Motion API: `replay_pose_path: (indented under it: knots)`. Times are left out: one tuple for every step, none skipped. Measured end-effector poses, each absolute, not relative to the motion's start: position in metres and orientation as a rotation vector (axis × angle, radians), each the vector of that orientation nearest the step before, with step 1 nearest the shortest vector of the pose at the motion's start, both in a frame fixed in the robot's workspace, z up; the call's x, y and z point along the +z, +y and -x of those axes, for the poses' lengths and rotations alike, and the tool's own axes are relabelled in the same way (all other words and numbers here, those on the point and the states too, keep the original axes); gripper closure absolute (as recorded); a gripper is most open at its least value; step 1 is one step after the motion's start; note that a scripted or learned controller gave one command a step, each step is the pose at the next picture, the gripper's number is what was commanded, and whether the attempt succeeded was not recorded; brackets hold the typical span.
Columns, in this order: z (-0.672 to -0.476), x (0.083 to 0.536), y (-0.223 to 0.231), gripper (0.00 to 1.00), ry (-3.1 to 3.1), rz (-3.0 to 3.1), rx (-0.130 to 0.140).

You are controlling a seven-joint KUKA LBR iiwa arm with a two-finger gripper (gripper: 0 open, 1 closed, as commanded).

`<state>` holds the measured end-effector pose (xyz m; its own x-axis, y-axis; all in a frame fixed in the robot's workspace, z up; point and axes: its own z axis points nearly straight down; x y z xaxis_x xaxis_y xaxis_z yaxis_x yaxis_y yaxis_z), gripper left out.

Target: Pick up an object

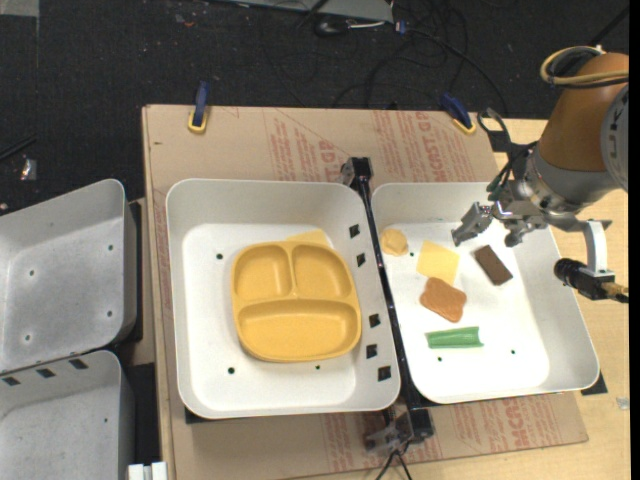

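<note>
The right bin (560,368) holds several small items: a little yellow lump (394,241), a pale yellow square (438,262), an orange-brown slice (443,298), a green strip (454,338) and a dark brown bar (492,264). My gripper (494,230) hangs over the bin's back right part, just above and behind the brown bar. Its two fingers are spread apart, open, with nothing between them.
The left bin (200,368) contains a yellow divided plate (297,301). A black divider with a clamp (372,258) runs between the bins. Grey trays (60,268) lie off the bench to the left. Cables lie on the dark floor behind.
</note>
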<state>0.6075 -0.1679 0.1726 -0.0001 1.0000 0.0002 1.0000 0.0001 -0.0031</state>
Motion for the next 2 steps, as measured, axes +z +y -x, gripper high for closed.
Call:
replay_pose_path:
  knots:
    - [-0.602, 0.124, -0.159, 0.0, -2.219, 2.22, 0.003]
    - [-0.602, 0.091, -0.159, 0.0, -2.22, 2.221, 0.002]
